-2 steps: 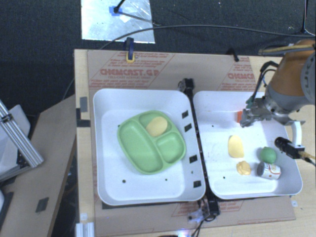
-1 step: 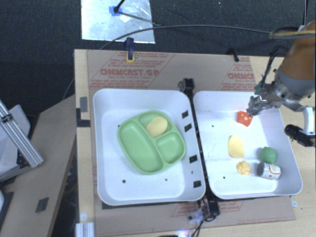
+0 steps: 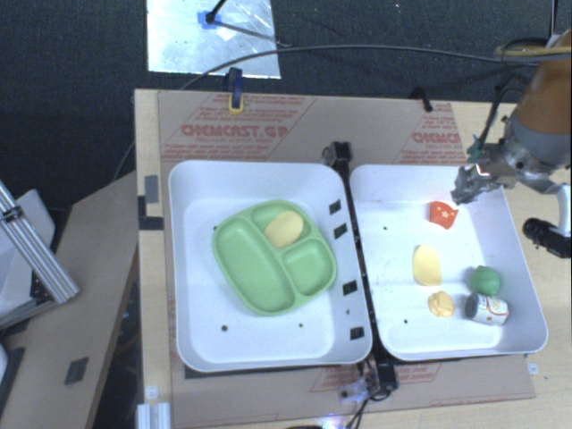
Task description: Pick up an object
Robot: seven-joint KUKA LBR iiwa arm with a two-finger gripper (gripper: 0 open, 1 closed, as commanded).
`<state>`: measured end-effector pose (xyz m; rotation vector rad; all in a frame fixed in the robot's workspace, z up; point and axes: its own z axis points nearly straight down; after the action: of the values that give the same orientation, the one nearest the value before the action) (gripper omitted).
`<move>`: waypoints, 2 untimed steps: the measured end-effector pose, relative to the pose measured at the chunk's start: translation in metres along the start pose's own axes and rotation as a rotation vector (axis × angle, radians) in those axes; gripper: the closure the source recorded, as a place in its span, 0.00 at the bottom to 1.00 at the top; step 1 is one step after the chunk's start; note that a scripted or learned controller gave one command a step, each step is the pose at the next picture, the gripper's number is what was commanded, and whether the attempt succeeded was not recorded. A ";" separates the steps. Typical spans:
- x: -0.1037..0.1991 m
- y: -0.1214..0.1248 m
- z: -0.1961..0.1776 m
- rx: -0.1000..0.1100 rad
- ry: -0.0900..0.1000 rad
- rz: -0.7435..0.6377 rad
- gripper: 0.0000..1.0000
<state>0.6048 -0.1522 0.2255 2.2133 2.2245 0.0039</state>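
From the overhead camera, the arm is cut off by the right edge, and the gripper [image 3: 466,189] is too small and dark to tell how it is set. The orange-red object [image 3: 441,214] lies just below-left of it in the right bin [image 3: 393,186]. Farther down sit a pale yellow piece [image 3: 427,264], a green ball [image 3: 485,280], and a small can [image 3: 487,309] with unreadable print. Up-left, the board [image 3: 232,130] reads "CHEMCAST GP". Far left, a green tray [image 3: 268,271] holds a yellow lump [image 3: 284,229].

Overhead slanted view across both bins [image 3: 268,172]
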 end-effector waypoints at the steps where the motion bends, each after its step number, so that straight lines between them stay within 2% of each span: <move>1: 0.057 -0.006 0.004 0.003 0.003 -0.005 1.00; 2: 0.118 -0.007 -0.004 0.002 0.004 -0.006 1.00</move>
<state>0.5971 -0.0343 0.2292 2.2095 2.2339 0.0055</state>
